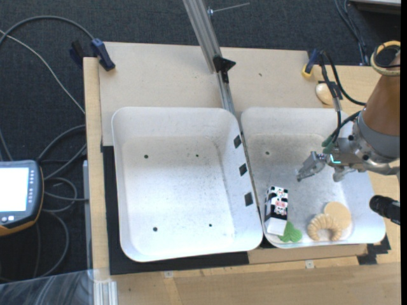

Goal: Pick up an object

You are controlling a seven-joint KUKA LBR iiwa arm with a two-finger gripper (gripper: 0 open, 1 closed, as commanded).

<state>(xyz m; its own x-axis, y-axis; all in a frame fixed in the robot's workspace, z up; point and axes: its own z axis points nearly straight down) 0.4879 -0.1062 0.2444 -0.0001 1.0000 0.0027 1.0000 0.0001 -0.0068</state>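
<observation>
While arm reaches in from right, pincer (324,168) hangs over right bin (280,132), fingers spread apart, nothing between them. Near bin's front edge: black-and-white cow-patterned box (276,203), green piece (292,234) just beside it, tan croissant-like toy (330,222) further right. Left bin (172,183) alongside on bench (159,75).

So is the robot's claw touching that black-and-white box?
Apart. The camera view shows bare white bin floor between the gripper and the black-and-white box, which lies nearer the bin's front edge.
</observation>
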